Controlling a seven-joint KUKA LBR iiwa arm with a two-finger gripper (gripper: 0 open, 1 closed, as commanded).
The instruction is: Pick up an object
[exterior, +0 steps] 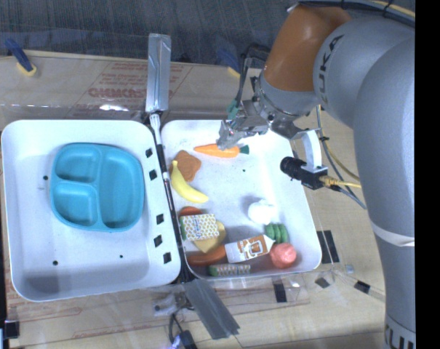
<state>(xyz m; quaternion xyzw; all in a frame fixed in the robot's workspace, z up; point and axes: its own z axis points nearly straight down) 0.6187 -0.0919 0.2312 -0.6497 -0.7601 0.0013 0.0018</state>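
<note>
In the right bin [300, 195], my gripper [230, 132] hangs low at the far end. An orange carrot [217, 150] with a green tip lies just under and in front of it, touching or nearly touching. A yellow banana [186, 185] and a brown piece [188, 164] lie beside the left wall. A white ball [261, 211] rests mid-bin. At the near end are a green vegetable [276, 232], a red fruit [284, 254], a small carton [249, 248] and a patterned box [198, 227].
The left bin [30, 253] holds a blue divided plate [98, 185]. A metal divider [158, 78] rises between the bins at the back. The big grey arm [365, 86] fills the right side, with a black cable fitting [301, 171] over the right bin's edge.
</note>
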